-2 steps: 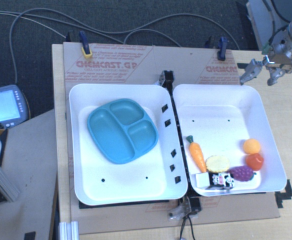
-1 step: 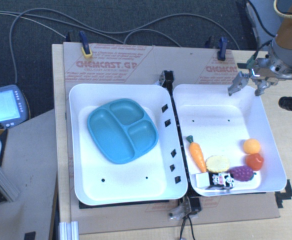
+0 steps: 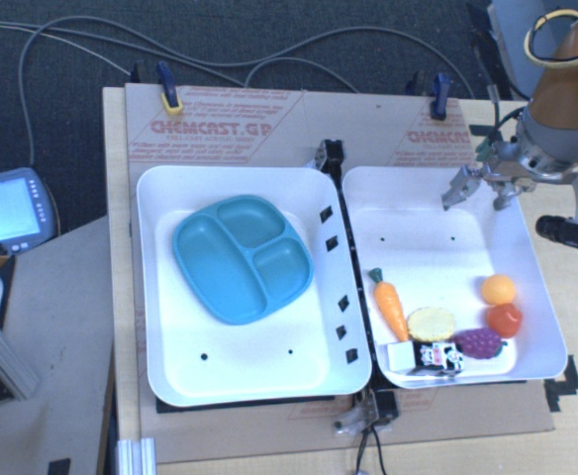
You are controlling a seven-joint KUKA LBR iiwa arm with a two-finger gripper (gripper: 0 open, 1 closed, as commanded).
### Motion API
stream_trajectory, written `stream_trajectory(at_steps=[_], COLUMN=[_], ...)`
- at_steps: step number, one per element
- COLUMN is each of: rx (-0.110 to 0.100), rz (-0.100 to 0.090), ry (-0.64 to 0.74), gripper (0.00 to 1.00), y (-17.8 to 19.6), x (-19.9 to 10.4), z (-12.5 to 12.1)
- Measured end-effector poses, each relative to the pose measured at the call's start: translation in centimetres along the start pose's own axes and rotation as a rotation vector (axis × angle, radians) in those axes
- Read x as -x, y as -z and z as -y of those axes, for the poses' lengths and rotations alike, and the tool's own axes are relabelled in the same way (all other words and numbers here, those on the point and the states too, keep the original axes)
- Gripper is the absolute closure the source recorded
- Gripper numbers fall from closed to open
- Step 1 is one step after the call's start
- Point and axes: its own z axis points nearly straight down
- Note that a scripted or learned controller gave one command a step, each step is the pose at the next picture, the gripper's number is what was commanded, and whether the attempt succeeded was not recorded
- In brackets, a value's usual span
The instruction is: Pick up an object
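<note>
The carrot (image 3: 391, 309) lies in the right bin (image 3: 408, 201), long axis running toward that bin's near edge, well apart from the gripper (image 3: 477, 188), which hovers at the bin's far side, fingers spread and holding nothing. Beside the carrot cluster other toy foods; the left bin (image 3: 160, 265) holds a blue divided plate (image 3: 242, 256).
</note>
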Motion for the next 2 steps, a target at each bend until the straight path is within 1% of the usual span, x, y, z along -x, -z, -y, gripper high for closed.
stream_trajectory(at_steps=[1, 2], rx=[0.002, 0.009], rz=[0.0, 0.002], ry=[0.002, 0.003], gripper=[0.0, 1.0], y=[-4.7, -3.2], x=[-0.9, -0.8], z=[0.2, 0.0])
